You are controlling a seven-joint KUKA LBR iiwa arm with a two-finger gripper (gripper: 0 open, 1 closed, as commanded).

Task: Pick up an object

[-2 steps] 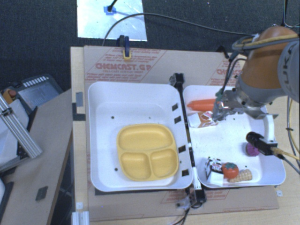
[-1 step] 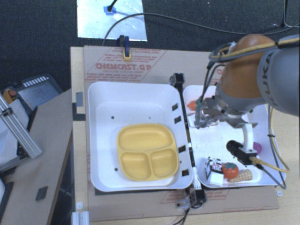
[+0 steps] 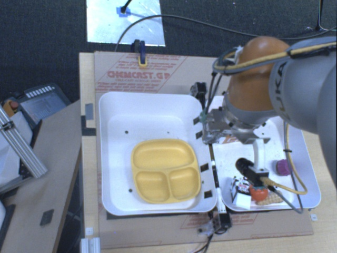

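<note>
Camera view looks down on a table [image 3: 88, 162] topped with cardboard [image 3: 174, 70], dark carpet [image 3: 42, 36] and a shiny metal sheet [image 3: 105, 20] beyond it. The left bin [image 3: 118, 109] holds a yellow divided plate [image 3: 166, 170]. The right bin [image 3: 309, 186] holds a purple lump [image 3: 283, 167], a red ball [image 3: 258, 193] and a small white box [image 3: 243, 201]. The arm [image 3: 300, 88] bends over the right bin, with its pincer [image 3: 209, 128] by the wall between the bins. I cannot tell whether the pincer is apart or together.

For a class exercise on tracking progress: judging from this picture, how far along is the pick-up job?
Done: nothing looks lifted; the yellow plate rests in the left bin, the purple piece in the right bin. In hand: the arm hangs over the right bin, gripper near the divider. Left: grasping and raising an object.
</note>
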